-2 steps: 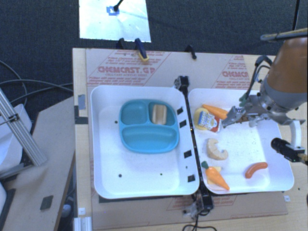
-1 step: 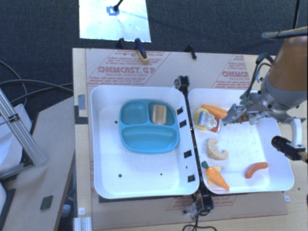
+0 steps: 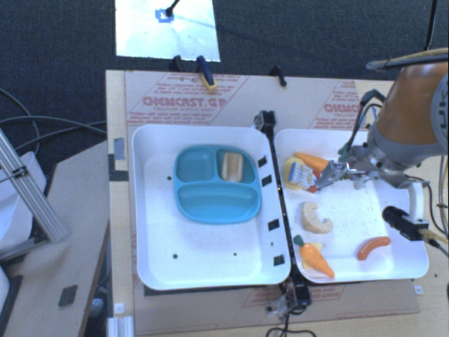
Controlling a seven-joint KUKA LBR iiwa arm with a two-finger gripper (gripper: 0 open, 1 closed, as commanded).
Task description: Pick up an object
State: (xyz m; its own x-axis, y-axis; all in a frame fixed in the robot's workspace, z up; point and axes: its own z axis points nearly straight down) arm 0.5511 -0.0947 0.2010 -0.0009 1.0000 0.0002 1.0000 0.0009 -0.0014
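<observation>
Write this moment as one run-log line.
arm: over right bin | gripper: beside yellow toy | carrot: near edge | grasp: none visible

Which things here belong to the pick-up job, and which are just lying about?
Job:
hand, at the yellow packet
orange carrot piece
croissant
carrot
sausage

Lying about:
blue divided plate
bread slice on it

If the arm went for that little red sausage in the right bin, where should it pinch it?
Across the middle of the sausage, coming straight down from above. It lies flat and slightly curved, long axis running left-right, with bare bin floor around it, so fingers would likely fit on either long side.
</observation>
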